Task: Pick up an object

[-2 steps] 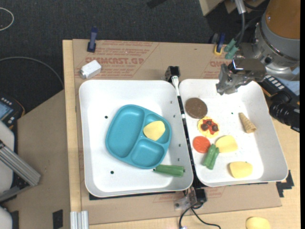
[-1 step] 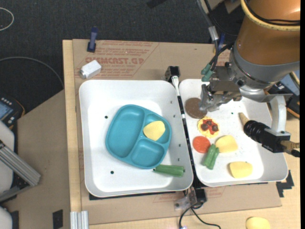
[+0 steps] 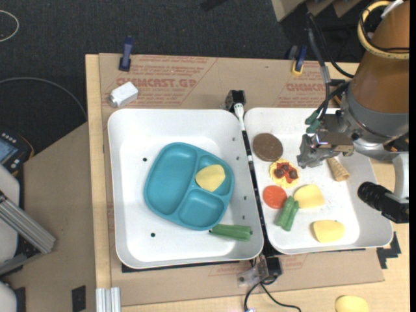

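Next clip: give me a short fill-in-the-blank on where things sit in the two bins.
1. The blue plate lies in the ____ bin.
2. The pale yellow piece rests on the ____.
3. The brown disc lies in the ____ bin.
4. The gripper hangs over the ____ bin.

Missing words: left; blue plate; right; right

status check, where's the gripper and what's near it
Gripper over right bin, nothing seen between fingers. Pizza slice just below-left, brown disc left. Cork beside it.
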Available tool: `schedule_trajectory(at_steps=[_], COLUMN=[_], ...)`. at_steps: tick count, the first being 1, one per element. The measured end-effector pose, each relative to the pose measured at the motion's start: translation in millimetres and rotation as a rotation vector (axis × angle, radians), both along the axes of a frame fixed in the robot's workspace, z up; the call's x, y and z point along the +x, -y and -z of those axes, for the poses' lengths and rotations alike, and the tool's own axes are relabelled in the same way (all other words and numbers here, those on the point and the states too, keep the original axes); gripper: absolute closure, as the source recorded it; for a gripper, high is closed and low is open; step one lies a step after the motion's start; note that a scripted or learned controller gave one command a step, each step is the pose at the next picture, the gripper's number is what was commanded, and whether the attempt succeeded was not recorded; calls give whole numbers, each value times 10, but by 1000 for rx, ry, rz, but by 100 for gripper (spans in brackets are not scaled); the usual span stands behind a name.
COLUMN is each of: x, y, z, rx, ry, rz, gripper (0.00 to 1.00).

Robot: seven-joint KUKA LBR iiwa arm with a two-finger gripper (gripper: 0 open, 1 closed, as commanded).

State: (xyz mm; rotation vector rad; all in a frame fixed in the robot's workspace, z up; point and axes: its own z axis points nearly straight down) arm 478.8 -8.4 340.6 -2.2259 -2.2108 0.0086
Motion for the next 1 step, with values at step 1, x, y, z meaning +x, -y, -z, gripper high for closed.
schedule_trajectory(at_steps=[1], x=[4], y=[-230], z=[120], rx=[2], ry=[3], rz=[-9], gripper=[100])
